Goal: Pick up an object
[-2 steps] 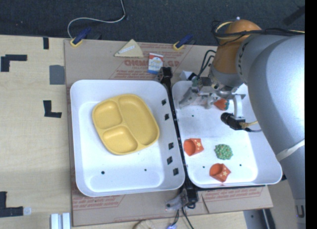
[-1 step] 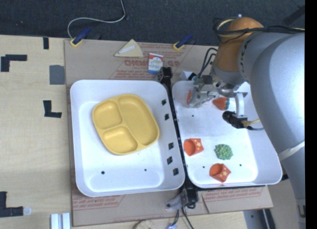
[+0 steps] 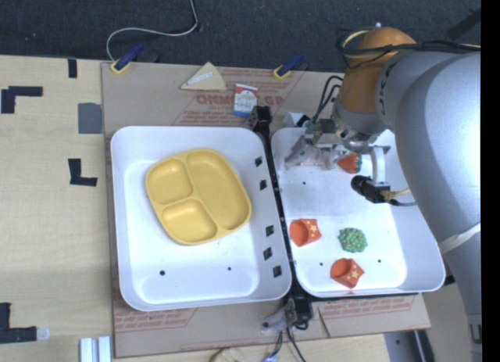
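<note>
My gripper [image 3: 306,148] hangs low over the far end of the right bin [image 3: 391,278], under the grey arm with its orange band. A small orange-red piece [image 3: 348,163] lies just right of the gripper, partly hidden by the wrist. Nearer the front of the same bin sit a red block [image 3: 305,231], a green bumpy ball [image 3: 352,238] and a second red piece [image 3: 347,271]. These three lie well apart from the gripper. I see nothing between the gripper's tips.
The left bin [image 3: 133,196] holds a yellow divided plate [image 3: 197,195]. A black divider with clips [image 3: 269,196] runs between the bins. A small red-and-white carton [image 3: 245,100] and a tan wedge [image 3: 205,78] lie on the cardboard behind the bins.
</note>
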